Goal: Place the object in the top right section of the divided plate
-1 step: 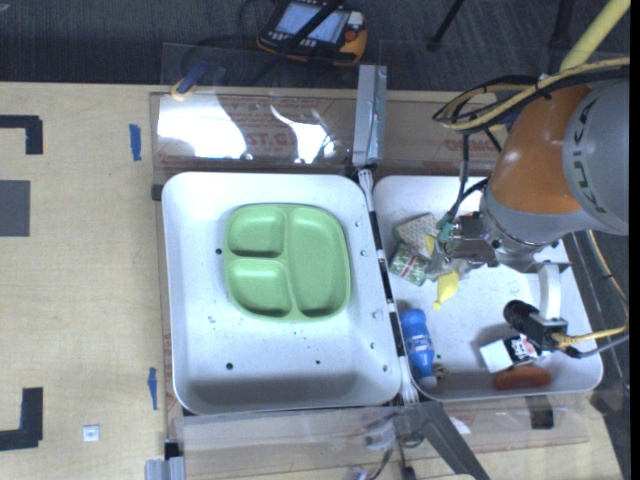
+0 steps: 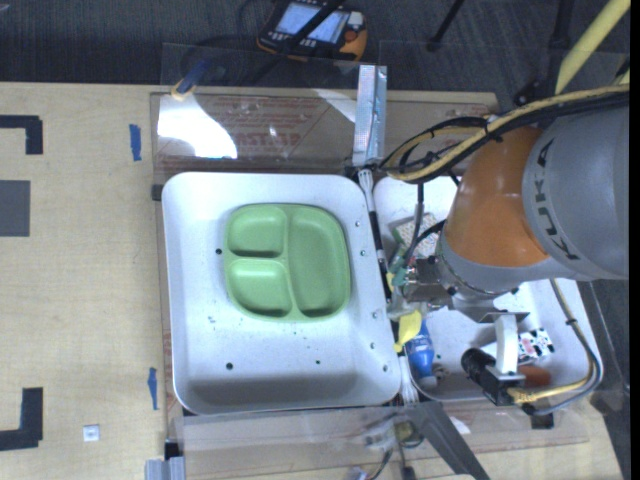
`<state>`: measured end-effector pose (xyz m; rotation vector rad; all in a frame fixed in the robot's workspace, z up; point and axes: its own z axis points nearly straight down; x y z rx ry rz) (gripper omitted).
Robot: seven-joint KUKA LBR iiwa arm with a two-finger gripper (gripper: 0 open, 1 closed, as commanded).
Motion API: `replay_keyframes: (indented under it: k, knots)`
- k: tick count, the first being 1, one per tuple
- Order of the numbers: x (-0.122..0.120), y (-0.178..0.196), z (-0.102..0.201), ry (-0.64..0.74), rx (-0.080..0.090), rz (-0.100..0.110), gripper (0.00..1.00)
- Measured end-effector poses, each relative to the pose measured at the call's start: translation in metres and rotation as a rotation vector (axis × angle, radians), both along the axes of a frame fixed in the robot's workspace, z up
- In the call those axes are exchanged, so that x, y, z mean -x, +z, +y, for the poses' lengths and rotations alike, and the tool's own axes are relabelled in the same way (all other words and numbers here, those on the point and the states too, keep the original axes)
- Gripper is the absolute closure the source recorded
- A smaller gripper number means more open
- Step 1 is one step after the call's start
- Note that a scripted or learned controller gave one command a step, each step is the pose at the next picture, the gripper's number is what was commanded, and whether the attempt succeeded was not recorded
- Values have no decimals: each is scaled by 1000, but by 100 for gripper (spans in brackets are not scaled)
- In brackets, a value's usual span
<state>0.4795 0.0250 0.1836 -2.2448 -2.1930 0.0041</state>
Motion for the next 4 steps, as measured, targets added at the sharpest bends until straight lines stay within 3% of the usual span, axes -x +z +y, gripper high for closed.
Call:
replay_keyframes:
  k: [1, 2, 3, 4]
  knots:
    - [1, 0, 55, -259, 2, -2, 100]
    - [1, -43, 145, -427, 3, -1, 100]
    - [-6, 8, 200, -185, 2, -3, 100]
    - [1, 3, 200, -143, 3, 2, 100]
